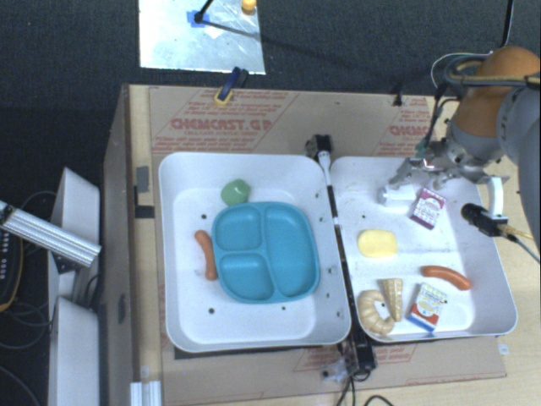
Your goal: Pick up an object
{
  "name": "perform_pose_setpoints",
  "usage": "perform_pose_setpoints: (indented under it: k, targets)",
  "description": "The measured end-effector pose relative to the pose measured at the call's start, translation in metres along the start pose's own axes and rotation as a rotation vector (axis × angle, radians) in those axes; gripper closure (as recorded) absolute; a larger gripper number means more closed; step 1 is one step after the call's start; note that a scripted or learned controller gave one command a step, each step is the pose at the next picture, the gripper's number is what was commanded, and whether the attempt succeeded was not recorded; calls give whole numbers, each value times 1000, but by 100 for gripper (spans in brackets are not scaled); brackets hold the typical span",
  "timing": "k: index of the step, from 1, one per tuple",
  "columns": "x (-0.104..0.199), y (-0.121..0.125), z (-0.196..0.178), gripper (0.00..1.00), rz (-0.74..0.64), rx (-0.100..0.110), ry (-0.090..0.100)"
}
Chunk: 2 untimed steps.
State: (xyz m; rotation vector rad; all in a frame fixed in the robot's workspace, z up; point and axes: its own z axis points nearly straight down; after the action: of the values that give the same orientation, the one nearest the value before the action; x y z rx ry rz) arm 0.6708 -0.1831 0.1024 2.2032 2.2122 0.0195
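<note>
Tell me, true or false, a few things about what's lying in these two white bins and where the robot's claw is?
1. A blue divided tray lies in the left bin. True.
2. The yellow block sits in the left bin. False: it is in the right bin.
3. Each bin has a sausage. True: one left, one right.
4. The gripper hovers over the left bin. False: over the right bin.

A dark carpet point(68, 74) covers the floor around the bench. A shiny metal sheet point(201, 24) lies on it at the top, with a small yellow ball point(248, 4) on it. A brown board point(254, 117) printed with red letters lies under the bins. White framework point(72, 252) stands at the left, beside black cables point(21, 311).
</note>
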Motion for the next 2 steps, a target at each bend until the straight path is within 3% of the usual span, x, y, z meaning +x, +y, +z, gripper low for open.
perform_pose_setpoints:
  k: [2]
  targets:
    - [-21,-6,5,0,0,-7,5]
